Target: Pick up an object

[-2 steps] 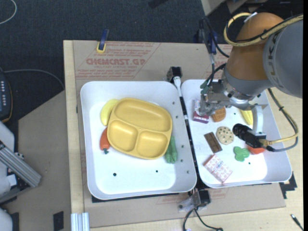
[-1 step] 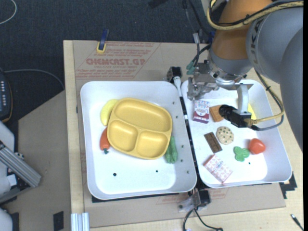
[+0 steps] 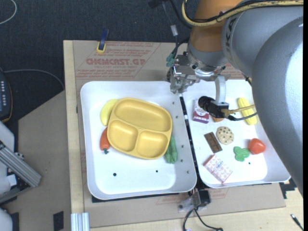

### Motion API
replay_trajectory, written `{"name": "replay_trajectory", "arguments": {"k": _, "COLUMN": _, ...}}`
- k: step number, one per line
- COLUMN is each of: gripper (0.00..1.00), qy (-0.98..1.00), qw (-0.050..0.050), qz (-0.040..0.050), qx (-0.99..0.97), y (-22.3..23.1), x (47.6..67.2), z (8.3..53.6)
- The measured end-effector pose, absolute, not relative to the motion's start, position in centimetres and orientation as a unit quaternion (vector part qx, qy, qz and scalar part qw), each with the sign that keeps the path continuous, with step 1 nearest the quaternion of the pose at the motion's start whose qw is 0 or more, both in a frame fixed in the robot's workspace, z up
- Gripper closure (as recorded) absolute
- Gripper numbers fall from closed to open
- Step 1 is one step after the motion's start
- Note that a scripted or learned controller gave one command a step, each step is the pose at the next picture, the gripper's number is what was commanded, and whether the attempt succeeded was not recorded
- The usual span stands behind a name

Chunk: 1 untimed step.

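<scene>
Objects to pick lie in both bins. Nearest the gripper is a red and white packet, at the upper left of the right bin, just right of the divide. Below it I see a cookie with a brown bar touching its lower left, and lower still a pink packet. Toward the right of the frame sit a yellow corn cob, a red tomato and a small green piece just beside the tomato.

In the left bin a yellow divided plate fills the middle. A banana pokes out from under its upper left edge, a red-orange vegetable lies at its left, and a leafy green rests against its lower right.

The gripper hangs at upper centre of the frame, over the top rim where the two bins meet, well above the packet. From here I cannot tell how far open it is, or whether it has hold of anything.

Both bins rest on a cardboard sheet with red print.
</scene>
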<state>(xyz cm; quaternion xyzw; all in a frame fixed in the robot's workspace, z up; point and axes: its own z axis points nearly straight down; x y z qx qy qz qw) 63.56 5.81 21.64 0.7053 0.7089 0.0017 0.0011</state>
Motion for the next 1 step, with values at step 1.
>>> {"name": "replay_trajectory", "arguments": {"k": 1, "gripper": 1.0, "qy": 0.707, "qw": 0.002, "qz": 0.0015, "qx": 0.707, "y": 4.73, "x": 63.68, "z": 23.6}}
